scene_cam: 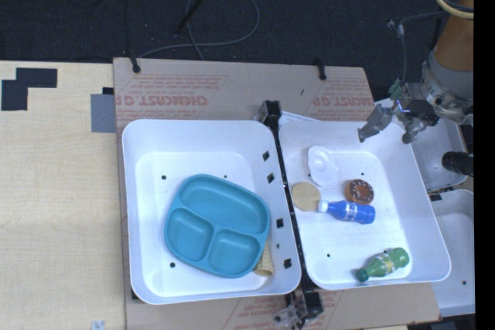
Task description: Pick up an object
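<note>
Above the right bin's [421, 189] far corner my fingers [390, 124] hung spread and empty, blue bottle [349, 211] still ungrabbed

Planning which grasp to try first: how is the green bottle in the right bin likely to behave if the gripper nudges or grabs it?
The green bottle lies on its side, so a nudge would probably roll it. Its rounded, glossy body looks slippery; the fingers may slide off. It looks like a small plastic toy, likely light.

Blue tray [216, 226] — green bottle [384, 264] — white bins [193, 137].
</note>
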`<state>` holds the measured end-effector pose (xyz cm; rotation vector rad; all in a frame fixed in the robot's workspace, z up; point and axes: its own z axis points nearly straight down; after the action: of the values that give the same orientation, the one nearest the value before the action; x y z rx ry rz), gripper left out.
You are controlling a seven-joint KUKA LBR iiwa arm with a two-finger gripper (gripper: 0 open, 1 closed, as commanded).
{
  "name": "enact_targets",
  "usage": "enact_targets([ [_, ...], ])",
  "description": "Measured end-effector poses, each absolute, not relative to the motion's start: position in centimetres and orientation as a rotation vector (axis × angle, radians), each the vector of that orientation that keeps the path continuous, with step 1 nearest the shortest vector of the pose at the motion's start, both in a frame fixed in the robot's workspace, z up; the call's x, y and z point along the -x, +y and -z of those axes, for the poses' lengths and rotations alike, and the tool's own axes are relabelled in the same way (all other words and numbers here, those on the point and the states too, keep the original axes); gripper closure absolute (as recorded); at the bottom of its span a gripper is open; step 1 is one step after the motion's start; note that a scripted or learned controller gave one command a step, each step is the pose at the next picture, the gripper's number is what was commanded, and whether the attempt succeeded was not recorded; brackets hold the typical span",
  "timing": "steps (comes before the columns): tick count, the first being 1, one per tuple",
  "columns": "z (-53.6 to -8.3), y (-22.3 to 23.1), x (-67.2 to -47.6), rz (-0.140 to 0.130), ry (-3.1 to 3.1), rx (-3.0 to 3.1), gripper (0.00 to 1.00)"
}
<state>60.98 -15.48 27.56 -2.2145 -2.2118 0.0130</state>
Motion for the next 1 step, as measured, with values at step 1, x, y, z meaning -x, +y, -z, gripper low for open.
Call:
enact_targets([
  [1,-28.22,-15.49,-61.16,-0.003,-2.220,2.219,0.00],
])
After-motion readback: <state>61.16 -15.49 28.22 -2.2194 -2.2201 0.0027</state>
